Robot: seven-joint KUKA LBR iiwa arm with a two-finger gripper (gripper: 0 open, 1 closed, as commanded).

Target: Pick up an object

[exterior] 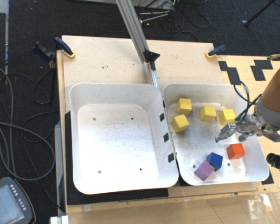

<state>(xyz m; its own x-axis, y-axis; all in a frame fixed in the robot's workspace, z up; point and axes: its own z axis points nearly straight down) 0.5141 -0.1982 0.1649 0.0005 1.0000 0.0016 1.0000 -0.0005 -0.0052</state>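
My fingers [231, 133] hang low over the right bin [252, 174], coming in from the right side. They stand apart, with nothing between them, so I hold no object at this moment. The nearest candidate is the red cube [235, 150], which lies just below and a little to the right of my tips. A yellow cube [227, 115] sits just above them, close to the arm. Further to the left are three more yellow cubes: one [208, 113] beside it, one [184, 106] near the back, and one [179, 123] near the wall between the bins. In the front part lie a blue cube [215, 160] and a purple cube [204, 171], touching each other.

To do this step well, I think I should choose the red cube, because it stands free, with bare floor on every side. The blue and purple pair is less good: a finger may push one against the other. I should bring my tips over the middle of the red cube, turn the wrist so the pads face two flat sides and not the corners, go down until the pads are on both sides of it, then close and lift straight. The left bin [84, 125] has no part in this.
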